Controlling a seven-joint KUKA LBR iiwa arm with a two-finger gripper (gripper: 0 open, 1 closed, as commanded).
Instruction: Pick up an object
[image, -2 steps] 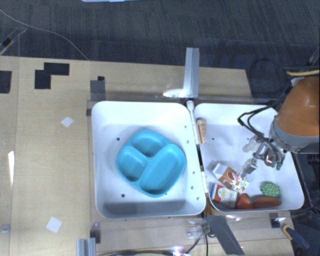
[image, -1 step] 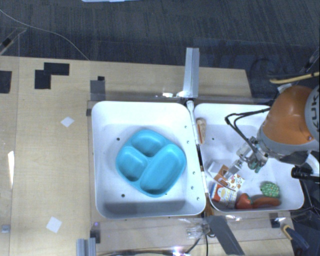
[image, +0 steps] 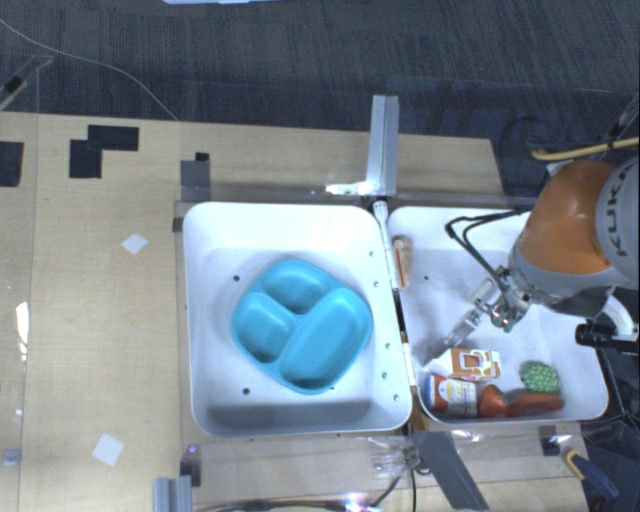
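Reaching stage: hand (image: 478, 318) open, empty, above carton (image: 474, 363) near right bin (image: 430, 240) front edge. Next: lower, close.

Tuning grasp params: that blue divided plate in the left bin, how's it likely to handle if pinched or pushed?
The blue divided plate looks like moulded plastic, so probably stiff and light. Its glossy, rounded rim may slip from a pinch. Lying flat and wide in the left bin, it would likely slide rather than tip or roll.

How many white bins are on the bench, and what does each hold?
2. The left bin holds a blue divided tray; the right bin holds small items along its near edge.
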